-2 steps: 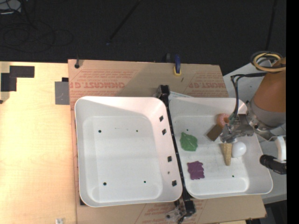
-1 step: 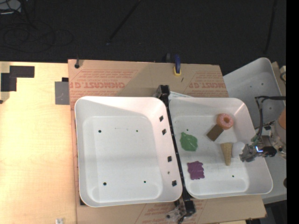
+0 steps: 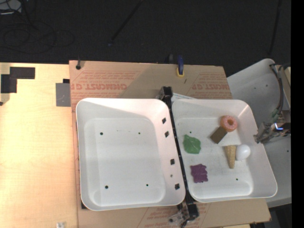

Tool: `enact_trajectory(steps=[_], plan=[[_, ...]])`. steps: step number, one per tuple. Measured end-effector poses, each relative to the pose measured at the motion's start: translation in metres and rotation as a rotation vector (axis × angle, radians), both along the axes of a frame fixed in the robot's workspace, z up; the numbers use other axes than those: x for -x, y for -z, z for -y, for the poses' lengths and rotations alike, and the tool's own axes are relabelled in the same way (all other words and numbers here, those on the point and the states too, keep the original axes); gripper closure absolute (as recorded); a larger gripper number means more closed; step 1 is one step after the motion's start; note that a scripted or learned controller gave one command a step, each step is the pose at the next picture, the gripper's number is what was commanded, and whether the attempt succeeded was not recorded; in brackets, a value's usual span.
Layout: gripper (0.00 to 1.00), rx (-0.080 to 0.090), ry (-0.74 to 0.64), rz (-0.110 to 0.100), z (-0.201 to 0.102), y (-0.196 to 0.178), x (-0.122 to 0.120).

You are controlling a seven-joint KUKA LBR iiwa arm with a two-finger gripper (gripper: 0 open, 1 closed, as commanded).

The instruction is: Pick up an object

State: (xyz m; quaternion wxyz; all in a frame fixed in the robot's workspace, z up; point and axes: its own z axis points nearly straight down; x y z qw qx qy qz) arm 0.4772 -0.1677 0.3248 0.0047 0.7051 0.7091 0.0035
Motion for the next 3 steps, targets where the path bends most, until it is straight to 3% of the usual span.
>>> enact_trajectory(steps=[1, 2, 3], plan=[[1.0, 0.001, 0.008, -0.009, 0.041, -0.035, 0.001], [1.0, -0.005, 0.001, -0.019, -0.025, 0.02, -0.003], [1.0, 0.0, 0.005, -0.009, -0.008, -0.033, 0.001]])
